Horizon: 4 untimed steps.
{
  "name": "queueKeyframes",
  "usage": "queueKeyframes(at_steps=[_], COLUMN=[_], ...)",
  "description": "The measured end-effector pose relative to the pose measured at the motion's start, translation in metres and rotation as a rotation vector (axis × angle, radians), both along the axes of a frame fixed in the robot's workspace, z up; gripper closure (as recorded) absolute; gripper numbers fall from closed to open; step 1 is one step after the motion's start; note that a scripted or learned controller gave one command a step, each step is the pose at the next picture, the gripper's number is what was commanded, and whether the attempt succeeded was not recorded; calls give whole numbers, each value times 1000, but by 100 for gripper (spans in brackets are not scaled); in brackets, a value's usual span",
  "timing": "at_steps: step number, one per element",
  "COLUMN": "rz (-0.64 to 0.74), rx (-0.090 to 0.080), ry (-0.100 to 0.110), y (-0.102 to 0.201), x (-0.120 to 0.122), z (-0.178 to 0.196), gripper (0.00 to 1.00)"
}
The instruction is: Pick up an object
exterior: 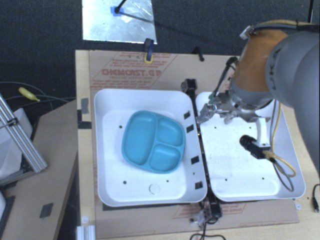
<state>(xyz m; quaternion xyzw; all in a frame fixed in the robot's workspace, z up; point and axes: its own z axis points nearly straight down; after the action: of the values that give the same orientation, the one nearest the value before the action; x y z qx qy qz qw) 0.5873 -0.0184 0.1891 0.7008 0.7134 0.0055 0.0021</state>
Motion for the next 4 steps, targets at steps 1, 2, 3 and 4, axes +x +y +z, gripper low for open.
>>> queueKeyframes(at_steps=[1,2,3,4], rz=[-8,-18,-6,-9], rx=[-2,-5,-1,-2], ry=[8,7,2,10], y=[59,30,108,146], x=[-65,-102,-52,-102], z=[70,100,128,144], gripper=[0,0,0,0])
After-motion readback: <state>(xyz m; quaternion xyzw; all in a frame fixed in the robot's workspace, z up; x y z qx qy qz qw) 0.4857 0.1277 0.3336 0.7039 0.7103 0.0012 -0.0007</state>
